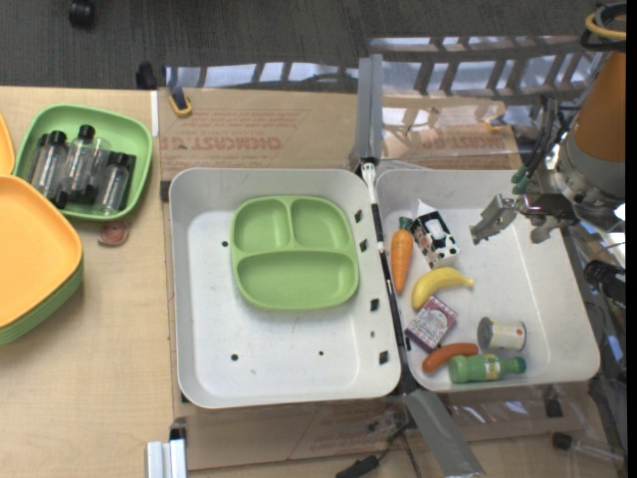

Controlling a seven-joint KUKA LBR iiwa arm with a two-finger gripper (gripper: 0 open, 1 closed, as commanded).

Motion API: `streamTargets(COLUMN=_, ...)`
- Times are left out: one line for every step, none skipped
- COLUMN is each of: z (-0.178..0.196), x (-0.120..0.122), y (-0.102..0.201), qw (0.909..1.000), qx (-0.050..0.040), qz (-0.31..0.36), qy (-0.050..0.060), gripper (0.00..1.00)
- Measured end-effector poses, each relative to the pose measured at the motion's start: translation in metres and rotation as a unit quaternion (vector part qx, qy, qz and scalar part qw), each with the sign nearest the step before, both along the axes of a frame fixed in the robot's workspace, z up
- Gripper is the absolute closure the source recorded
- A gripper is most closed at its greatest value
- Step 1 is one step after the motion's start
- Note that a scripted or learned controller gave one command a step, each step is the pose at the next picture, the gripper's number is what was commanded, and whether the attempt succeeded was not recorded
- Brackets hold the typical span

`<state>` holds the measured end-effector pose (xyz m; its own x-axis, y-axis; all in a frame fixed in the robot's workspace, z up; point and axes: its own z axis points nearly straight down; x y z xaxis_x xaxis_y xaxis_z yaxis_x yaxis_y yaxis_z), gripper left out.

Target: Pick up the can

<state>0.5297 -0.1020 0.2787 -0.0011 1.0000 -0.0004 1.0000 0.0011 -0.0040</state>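
Brown cardboard (pixel 249 132) with mirrored "CHEMCAST" print behind bins.

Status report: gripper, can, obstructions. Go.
Gripper above right bin's far side, jaws open, holding nothing. Can on its side, near corner. Bottle lies against it.

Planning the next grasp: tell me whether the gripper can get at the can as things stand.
Probably yes. The can lies on its side with nothing on top; the gripper hangs above the same bin. The green bottle close beside it may crowd the fingers.
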Motion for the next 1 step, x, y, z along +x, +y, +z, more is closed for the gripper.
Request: streamTargets(z=-0.0888, x=0.0094, y=0.0785, qw=0.9960, qx=-0.0005, qz=-0.089, qy=0.001, gripper=0.00)
